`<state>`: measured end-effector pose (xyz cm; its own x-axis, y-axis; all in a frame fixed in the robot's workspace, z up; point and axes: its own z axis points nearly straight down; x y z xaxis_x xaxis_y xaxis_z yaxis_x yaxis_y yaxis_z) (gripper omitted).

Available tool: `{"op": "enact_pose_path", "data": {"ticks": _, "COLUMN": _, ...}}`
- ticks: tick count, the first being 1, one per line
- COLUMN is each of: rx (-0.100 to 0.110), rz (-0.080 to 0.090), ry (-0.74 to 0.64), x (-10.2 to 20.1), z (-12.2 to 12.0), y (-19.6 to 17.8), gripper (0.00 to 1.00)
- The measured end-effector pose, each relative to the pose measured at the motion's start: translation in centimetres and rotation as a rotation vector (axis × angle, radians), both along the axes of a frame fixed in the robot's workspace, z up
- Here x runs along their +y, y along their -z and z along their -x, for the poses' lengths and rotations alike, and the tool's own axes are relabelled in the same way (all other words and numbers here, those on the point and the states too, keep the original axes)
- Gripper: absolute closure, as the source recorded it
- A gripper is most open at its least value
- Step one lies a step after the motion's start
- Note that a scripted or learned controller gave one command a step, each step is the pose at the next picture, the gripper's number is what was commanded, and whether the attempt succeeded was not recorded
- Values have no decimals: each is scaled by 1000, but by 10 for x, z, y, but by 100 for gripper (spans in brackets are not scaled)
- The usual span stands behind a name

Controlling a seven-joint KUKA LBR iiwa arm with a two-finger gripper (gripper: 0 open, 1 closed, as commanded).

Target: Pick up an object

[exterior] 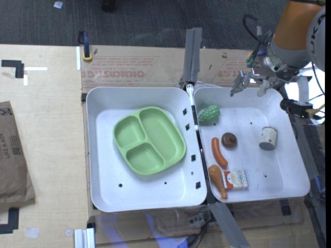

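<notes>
The step in hand looks like the approach: nothing is lifted yet, and the next move calls for choosing one item in the right bin, swinging out over it and coming down with the fingers set to either side of it.

The grey arm with its orange band reaches in from the upper right, wrist bent down toward the back rim of the right shallow white bin. Its two-finger gripper hangs above that bin's far edge, fingers spread apart with nothing between them, well apart from every item below.

The left shallow white bin bears only a pale green plastic plate with three compartments, lying flat near its middle.

In the right bin, the candidates lie loose: a knobbly green plush vegetable at the back left corner, nearest the gripper; an orange-red toy sausage and an orange toy carrot along the left wall; a small flat red-and-white carton touching the carrot; a small white and grey cylinder lying toward the right; and a little round brown doughnut-like piece between sausage and cylinder.
</notes>
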<state>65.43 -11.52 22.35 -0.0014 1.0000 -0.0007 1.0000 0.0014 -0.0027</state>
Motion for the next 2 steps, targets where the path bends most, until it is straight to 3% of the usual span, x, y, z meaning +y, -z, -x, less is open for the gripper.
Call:
{"op": "enact_pose_path", "data": {"ticks": 1, "rx": 1, "rz": 0, "ry": -6, "x": 15, "z": 64, "y": 86, "gripper": 0}}
{"op": "enact_pose_path", "data": {"ticks": 2, "rx": 1, "rz": -1, "ry": -124, "x": 21, "z": 95, "y": 132, "gripper": 0}}
